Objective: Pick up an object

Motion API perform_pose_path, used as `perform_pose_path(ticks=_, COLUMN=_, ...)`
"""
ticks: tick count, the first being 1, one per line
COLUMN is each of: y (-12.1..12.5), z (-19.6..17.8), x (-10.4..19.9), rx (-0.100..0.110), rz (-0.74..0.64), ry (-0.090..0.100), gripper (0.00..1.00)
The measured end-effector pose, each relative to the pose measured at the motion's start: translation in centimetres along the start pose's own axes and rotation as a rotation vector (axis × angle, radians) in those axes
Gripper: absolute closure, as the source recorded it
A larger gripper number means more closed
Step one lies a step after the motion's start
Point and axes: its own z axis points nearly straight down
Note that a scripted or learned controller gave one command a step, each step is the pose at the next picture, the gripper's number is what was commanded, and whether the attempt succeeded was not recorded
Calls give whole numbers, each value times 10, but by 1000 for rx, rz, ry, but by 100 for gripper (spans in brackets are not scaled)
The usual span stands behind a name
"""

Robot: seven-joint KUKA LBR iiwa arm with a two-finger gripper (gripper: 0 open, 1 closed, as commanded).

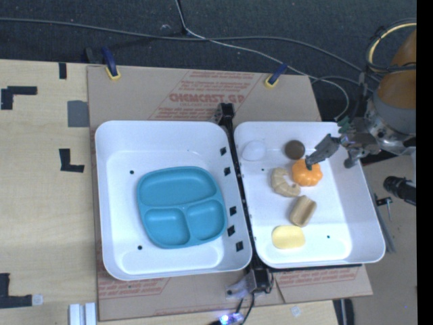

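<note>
Camera view: in the right bin (352,212), the arm's jaws (323,152) hang at two o'clock from an orange fruit-shaped toy (307,174), one dark finger (318,156) touching its top; whether they stand apart or together cannot be told. A clean grasp likely means centring over the toy before closing. A brown ball (294,149) crowds it at eleven o'clock, a beige piece (285,182) at eight. The left bin (108,181) holds a blue tray (180,205).
</note>
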Motion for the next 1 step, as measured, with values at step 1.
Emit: perform_pose_path(ticks=1, y=2, z=-6, x=0, rx=-11, rz=-4, ry=-2, gripper=0)
